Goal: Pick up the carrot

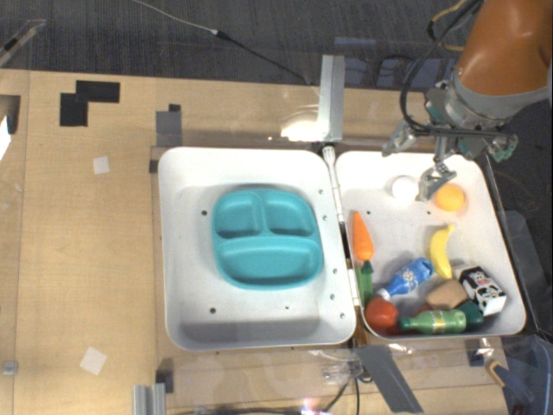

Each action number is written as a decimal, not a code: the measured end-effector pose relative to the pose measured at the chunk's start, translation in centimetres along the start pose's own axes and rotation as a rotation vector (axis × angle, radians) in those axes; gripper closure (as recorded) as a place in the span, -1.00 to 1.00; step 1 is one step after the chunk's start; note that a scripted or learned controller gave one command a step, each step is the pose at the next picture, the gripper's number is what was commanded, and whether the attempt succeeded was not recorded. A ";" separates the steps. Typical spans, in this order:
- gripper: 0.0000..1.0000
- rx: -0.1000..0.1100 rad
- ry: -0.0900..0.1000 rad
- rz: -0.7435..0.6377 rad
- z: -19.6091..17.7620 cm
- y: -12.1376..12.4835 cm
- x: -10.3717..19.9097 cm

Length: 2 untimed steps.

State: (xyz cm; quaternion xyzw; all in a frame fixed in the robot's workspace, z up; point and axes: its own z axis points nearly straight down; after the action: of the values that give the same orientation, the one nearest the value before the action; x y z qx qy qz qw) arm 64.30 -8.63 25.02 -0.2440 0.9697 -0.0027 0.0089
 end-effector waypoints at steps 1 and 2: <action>-1.00 -0.007 0.008 -0.122 3.0 7.6 7.9; -1.00 -0.008 0.007 -0.069 6.3 10.4 7.0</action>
State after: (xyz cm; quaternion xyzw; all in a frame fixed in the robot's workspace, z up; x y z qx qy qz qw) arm 53.31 -2.84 18.52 -0.2773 0.9608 -0.0001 0.0044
